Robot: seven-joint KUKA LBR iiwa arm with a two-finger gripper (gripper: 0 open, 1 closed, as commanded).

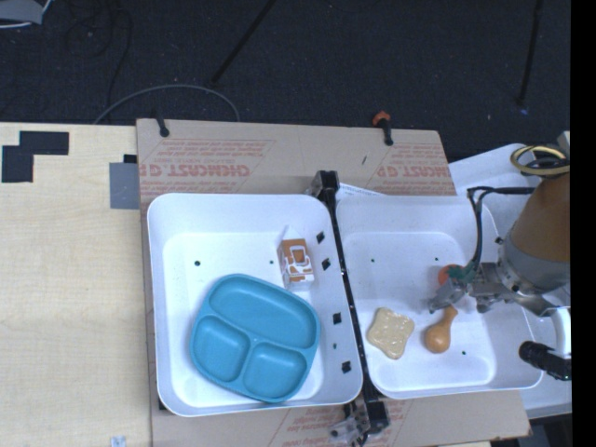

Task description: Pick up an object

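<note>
Drumstick-shaped toy [440,331], tan and orange, lies in the right bin [410,250] near its front right corner, its thin end pointing up toward the gripper [453,287] and its fat end toward the bin's front wall. The gripper sits just above that thin end; whether its fingers are spread or closed, I cannot tell, and nothing is visibly held between them. A pale, lumpy biscuit-like piece [390,332] rests just beside the drumstick on its left, apart from it. My judgement: the grasp is best taken across the narrow shaft, with the jaws crosswise to its length, coming straight down so the neighbouring piece is not nudged. In the left bin [177,240] a blue divided plate [254,337] and a small orange-and-white carton [296,263] lie well apart from this work.
</note>
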